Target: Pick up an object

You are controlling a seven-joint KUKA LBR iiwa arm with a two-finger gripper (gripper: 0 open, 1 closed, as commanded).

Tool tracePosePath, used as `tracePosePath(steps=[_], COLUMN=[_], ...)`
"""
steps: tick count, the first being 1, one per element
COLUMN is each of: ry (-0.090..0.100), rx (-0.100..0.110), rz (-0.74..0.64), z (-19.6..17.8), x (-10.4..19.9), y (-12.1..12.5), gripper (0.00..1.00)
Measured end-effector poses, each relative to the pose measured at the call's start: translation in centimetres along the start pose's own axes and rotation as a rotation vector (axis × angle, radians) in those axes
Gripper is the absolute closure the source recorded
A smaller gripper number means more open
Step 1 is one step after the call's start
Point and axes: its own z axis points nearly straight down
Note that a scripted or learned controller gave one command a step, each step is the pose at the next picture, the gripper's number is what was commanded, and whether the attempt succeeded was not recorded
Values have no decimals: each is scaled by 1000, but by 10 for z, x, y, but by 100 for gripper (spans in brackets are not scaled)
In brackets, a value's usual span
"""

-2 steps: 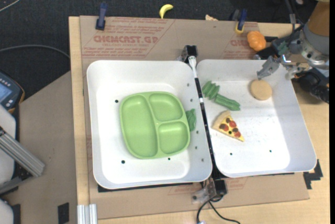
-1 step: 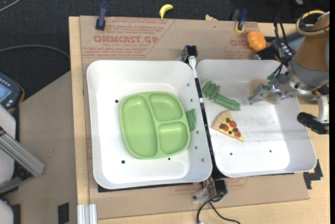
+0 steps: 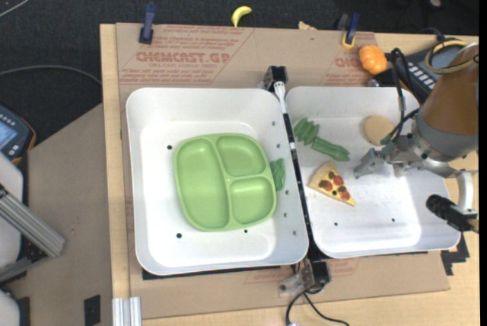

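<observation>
The right bin (image 3: 380, 241) holds a pizza slice toy (image 3: 333, 185) near its left middle. A green bean-pod toy (image 3: 318, 139) lies above it, and a tan round piece (image 3: 376, 128) rests toward the back. My gripper (image 3: 371, 163) hangs low over the right bin, just right of the pizza slice and below the tan piece. It points left and nothing shows in its grasp. The grey arm with its orange band (image 3: 453, 100) covers the bin's right side.
The left bin (image 3: 152, 225) carries a green divided plate (image 3: 225, 181), with a small green piece (image 3: 278, 172) by its right edge. An orange toy (image 3: 372, 58) and a small banana (image 3: 241, 14) lie on the cardboard behind the bins. Clamps (image 3: 148, 23) hold the back edge.
</observation>
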Motion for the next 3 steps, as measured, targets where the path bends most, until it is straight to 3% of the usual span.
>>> tracePosePath(steps=[1,2,3], ry=[-3,-4,-6], rx=[-21,-14,-27], rz=[-8,-4,-1], z=[-153,-214,-409], x=[81,107,111], y=[-41,-60,-61], gripper=[0,0,0])
